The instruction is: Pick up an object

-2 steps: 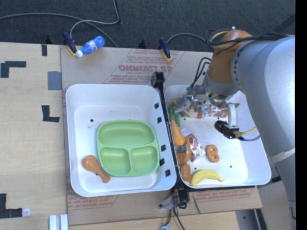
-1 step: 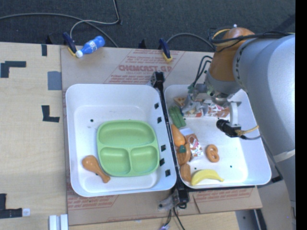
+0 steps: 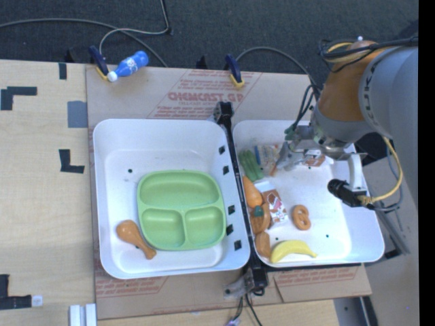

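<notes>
From above, the arm is reaching in over the right bin [image 3: 367, 246], its claw [image 3: 293, 156] hanging low at the far side of the bin; whether it is apart or together I cannot tell. The likely targets are lying beside the bin's left wall: green packet [image 3: 249, 161], carrot [image 3: 252, 194], pretzel [image 3: 300, 216], banana [image 3: 292, 250] (all loose, so easy picking). Left of that bin, the plate [image 3: 181, 208] and drumstick [image 3: 135, 238] are sitting apart.
</notes>
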`<state>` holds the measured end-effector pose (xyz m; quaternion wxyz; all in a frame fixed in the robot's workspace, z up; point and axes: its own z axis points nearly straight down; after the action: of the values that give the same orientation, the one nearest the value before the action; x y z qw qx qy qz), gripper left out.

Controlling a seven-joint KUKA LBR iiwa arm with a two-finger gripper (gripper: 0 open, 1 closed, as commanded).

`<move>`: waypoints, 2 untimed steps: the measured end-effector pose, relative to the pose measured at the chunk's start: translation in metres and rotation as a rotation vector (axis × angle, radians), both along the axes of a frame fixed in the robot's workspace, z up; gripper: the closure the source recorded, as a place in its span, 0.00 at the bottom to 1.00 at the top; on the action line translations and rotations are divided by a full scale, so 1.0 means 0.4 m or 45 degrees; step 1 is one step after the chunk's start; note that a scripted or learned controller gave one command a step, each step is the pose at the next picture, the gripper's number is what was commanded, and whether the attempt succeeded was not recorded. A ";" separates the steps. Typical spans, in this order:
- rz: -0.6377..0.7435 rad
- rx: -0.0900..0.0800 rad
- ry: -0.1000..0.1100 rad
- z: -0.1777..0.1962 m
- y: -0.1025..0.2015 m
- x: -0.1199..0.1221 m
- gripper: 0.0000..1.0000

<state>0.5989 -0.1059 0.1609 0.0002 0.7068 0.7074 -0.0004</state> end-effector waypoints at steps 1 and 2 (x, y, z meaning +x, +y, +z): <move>0.000 0.001 0.001 -0.001 0.000 -0.001 0.00; 0.001 -0.001 -0.006 -0.174 -0.017 0.087 0.00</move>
<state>0.6338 -0.1126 0.0912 0.0020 0.7066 0.7076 0.0011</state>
